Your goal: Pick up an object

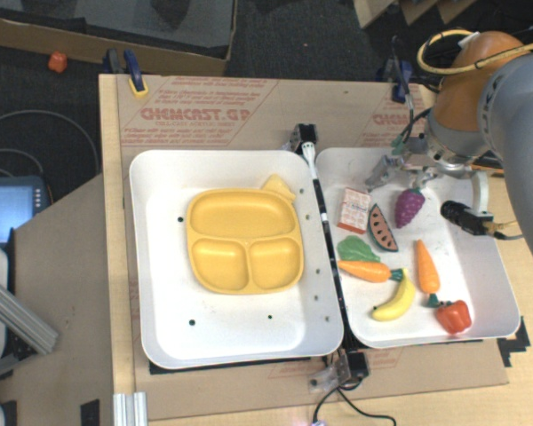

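Grapes (409, 206) lay nearest the arm's working end, a purple bunch at about twelve o'clock in the right bin (497, 264). The gripper (415, 169) hung just above and beside them at the bin's far rim. Whether the fingers were open or closed could not be told, since the metal parts ran together against the white wall; nothing could be seen between them, so no hold was claimed.

The step in hand seemed to be the approach and descent onto one piece of toy food. To do it well, the program would have needed to choose a piece with free space on both sides. The grapes looked the fair choice: near the gripper and slightly apart from the watermelon slice (383, 228) at their seven o'clock. The carton (354, 209) lay further toward nine o'clock, near the bin's left wall.

The pieces toward six o'clock looked harder. The banana (394, 301) and the carrot with its green top (366, 266) seemed to touch or nearly so, and a second carrot (427, 267) and a red pepper (453, 316) lay close by, so fingers coming down there risked nudging a neighbour.

A straight drop over the middle of the grapes, with fingers spanning the narrow width, seemed best; the rounded plastic might slip from an off-centre pinch. The left bin (151, 264) held a yellow divided plate (243, 240) and played no part in this.
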You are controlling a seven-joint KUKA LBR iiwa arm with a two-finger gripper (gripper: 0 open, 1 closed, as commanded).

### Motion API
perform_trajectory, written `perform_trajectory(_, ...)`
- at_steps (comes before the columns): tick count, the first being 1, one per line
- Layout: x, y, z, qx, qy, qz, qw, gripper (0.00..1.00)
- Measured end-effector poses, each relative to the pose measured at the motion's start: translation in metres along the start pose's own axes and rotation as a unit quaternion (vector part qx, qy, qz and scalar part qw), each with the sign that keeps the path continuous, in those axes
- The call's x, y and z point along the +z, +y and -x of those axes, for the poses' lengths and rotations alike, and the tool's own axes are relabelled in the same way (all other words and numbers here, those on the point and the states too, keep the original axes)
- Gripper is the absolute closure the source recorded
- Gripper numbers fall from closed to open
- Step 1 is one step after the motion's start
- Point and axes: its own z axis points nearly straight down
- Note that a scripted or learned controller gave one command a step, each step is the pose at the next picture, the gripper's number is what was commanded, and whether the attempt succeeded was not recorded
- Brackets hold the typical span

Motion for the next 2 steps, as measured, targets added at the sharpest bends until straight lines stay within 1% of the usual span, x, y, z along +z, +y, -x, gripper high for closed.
perform_trajectory(1, -0.002, -0.053, -0.006, 0.004, 0.001, -0.005, 1.0, 0.0)
perform_trajectory(2, -0.109, -0.134, -0.083, 0.001, 0.003, -0.001, 1.0, 0.0)
